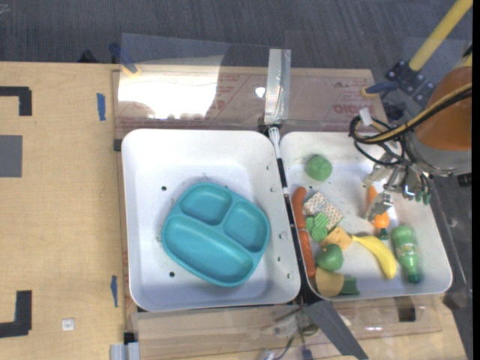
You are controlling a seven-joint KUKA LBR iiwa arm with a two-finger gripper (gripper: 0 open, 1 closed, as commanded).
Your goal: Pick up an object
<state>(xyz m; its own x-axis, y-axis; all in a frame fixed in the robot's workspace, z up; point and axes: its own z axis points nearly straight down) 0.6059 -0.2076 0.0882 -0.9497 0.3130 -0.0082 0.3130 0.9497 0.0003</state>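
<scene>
The tool is positioned over the right part of the right shallow white bin, carried by the grey arm with an orange band that enters from the right. Black cables loop beside the wrist. The metal tip of the tool stands directly above a small orange object lying on the bin floor. Whether the tool is spread or closed cannot be determined, and no object can be seen gripped in it.

Contents of the right bin: a green round ball at the far left part; a long orange carrot-shaped toy along the left wall; a checkered green-and-white block beside it; a yellow plastic banana near the centre; a green plastic bottle just right of the banana; a green apple-shaped toy and a tan rounded piece at the near left part.

The left shallow white bin holds a teal plastic divided plate with three compartments, resting tilted across the bin floor.

Both bins sit side by side on the wooden counter. A clear plastic sheet stands at the far edge behind the bins.
</scene>
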